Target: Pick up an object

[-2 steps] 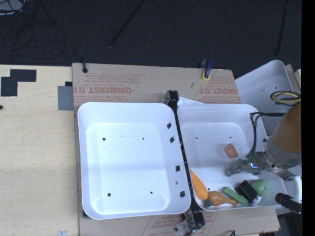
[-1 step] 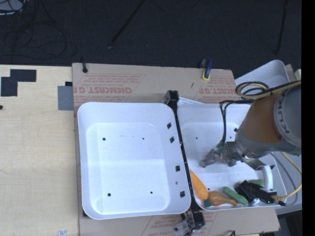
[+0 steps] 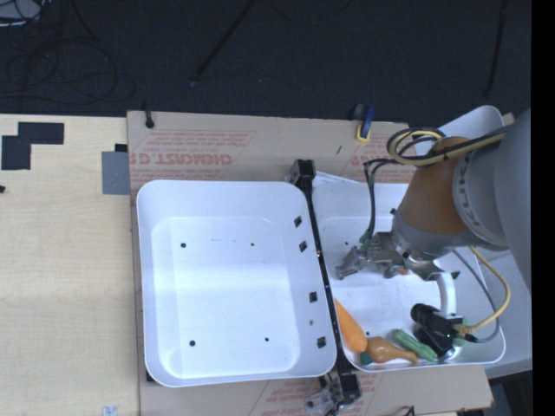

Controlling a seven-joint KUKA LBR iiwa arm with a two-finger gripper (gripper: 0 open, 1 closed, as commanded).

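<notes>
Right bin: right side and far wall covered by arm.
Green item: right end covered, kind unclear.
Tan item: too small to identify.
Blue-and-yellow piece at cardboard edge: too small to identify.

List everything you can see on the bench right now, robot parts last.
left bin: one, white, on the cardboard, left of the black divider
right bin: one, white, on the cardboard, right of the divider
carrot-shaped piece: one, orange, right bin, near corner by the divider
rounded piece: one, tan-orange, right bin, near edge, beside the carrot-shaped piece
long piece: one, green, right bin, near edge, right of the rounded piece
cardboard sheet: one, brown, under both bins
clamp: one, blue and yellow, far edge of the cardboard sheet
arm: one, grey with orange band, reaching in from the right
pincer: one, metallic grey, over the right bin, apart from the three pieces
</notes>
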